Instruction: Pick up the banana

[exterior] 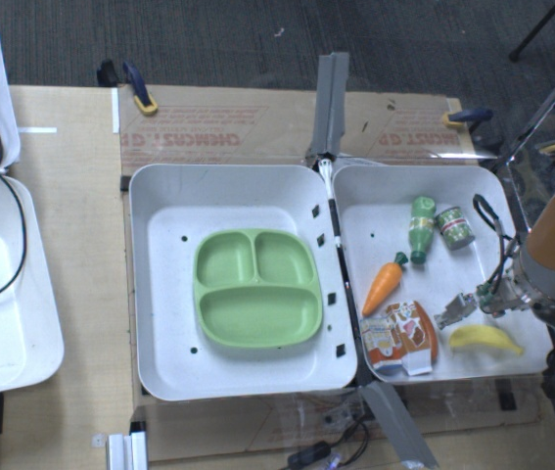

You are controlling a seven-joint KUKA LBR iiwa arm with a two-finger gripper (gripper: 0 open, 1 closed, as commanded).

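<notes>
The curved yellow plastic banana point(486, 339) lay near the right bin's near right corner. The gripper point(456, 309) hovered just left of it, fingers spread and empty; approach stage, needing alignment over the fruit.

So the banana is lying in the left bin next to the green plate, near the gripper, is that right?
Not quite. The camera view shows the banana lying in the right bin, near its front right corner, not the left one. The green plate sits alone in the left bin. The gripper is indeed close to the banana, just above it in the image.
</notes>
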